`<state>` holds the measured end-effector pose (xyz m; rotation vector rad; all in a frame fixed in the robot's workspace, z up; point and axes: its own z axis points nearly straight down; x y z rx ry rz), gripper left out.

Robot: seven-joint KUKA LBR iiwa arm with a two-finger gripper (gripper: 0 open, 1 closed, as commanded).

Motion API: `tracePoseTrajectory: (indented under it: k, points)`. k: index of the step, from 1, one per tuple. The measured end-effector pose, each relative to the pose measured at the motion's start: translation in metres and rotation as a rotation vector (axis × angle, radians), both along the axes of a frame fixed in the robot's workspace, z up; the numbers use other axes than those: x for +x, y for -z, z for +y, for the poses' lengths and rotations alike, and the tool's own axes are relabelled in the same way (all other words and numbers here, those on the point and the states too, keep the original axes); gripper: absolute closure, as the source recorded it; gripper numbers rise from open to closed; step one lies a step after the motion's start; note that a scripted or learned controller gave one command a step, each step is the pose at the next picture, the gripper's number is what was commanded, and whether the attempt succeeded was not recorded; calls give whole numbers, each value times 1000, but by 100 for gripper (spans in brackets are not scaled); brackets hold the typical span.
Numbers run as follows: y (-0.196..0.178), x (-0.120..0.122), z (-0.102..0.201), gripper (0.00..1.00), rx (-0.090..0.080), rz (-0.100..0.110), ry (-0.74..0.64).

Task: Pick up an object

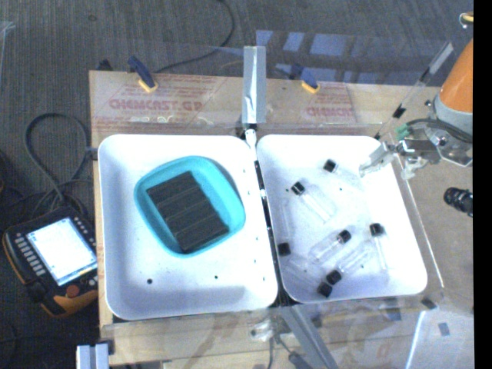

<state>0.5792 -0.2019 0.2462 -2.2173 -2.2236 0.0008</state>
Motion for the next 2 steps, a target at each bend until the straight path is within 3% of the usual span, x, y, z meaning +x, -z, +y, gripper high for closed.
tracePoseTrajectory:
  k: [1,2]
  points:
    - [104,27,41,0,-1,2,-33]
    - [157,63,30,0,-3,-11,-13]
